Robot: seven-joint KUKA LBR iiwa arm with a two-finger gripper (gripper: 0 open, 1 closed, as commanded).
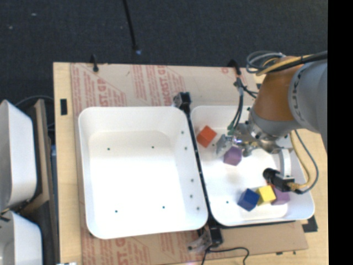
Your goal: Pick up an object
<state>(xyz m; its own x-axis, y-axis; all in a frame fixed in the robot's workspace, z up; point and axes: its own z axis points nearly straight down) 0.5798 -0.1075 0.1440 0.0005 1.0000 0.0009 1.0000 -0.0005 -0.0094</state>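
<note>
Two shallow white plastic bins, left point(99, 225) and right point(300, 211), smooth, slight sheen. Pale wooden bench board point(138, 84), matt, red print. Dark floor point(193, 21) beyond looks like rough carpet. Grey arm casing point(314, 93) smooth, orange band point(273, 101) semi-gloss. Small coloured blocks: matt.

A pale wooden bench point(138, 84) carries two shallow white bins, left bin point(88, 148) and right bin point(220, 214), side by side.
</note>
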